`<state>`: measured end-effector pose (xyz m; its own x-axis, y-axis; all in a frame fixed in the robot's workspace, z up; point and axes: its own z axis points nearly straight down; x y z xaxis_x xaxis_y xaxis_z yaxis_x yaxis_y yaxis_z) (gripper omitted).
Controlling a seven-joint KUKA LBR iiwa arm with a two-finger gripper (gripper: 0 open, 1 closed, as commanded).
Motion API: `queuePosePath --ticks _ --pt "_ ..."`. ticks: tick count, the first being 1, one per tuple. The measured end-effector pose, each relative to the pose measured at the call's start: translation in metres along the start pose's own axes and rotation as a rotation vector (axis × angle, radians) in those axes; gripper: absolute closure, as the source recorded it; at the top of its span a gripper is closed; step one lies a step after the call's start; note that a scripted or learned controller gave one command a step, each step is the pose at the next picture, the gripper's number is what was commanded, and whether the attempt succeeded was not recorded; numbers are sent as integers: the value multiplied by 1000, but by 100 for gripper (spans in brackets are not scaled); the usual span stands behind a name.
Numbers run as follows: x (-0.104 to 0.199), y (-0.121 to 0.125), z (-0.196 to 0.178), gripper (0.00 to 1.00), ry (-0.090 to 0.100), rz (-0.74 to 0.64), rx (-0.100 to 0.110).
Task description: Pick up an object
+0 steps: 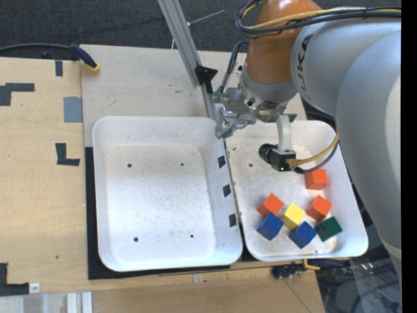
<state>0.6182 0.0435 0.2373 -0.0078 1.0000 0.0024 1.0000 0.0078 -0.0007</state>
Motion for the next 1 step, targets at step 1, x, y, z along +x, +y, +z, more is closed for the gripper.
queuePosePath --ticks 1 --pt "56 -2 0 100 -1 0 1"
